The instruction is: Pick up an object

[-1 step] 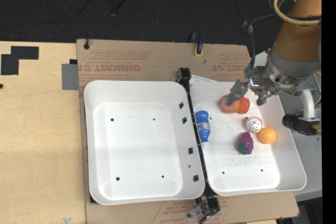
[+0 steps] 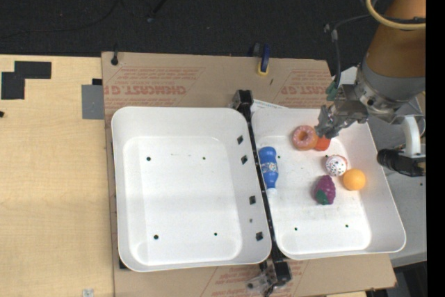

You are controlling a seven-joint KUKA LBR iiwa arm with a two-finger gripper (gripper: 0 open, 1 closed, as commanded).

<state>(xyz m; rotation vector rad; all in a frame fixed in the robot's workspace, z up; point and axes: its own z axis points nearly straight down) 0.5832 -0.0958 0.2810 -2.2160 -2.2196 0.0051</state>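
In the right bin (image 2: 361,233) lie a pink ring-shaped doughnut toy (image 2: 303,137), a small orange-red piece (image 2: 321,144) right beside it, a white ball with dark dots (image 2: 336,165), an orange ball (image 2: 354,179), a purple berry-like toy with a green tip (image 2: 324,190) and a blue bottle (image 2: 268,166) by the divider. My gripper (image 2: 329,127) hangs low over the bin's far part, just above and to the right of the doughnut and the orange-red piece. Nothing visibly sits between its fingers.
The left bin (image 2: 132,149) stands next to the right one, with a black clamp strip (image 2: 254,170) between them. Both rest on a cardboard sheet (image 2: 181,80) on a wooden bench. A blue clip (image 2: 263,60) sits at the cardboard's far edge.
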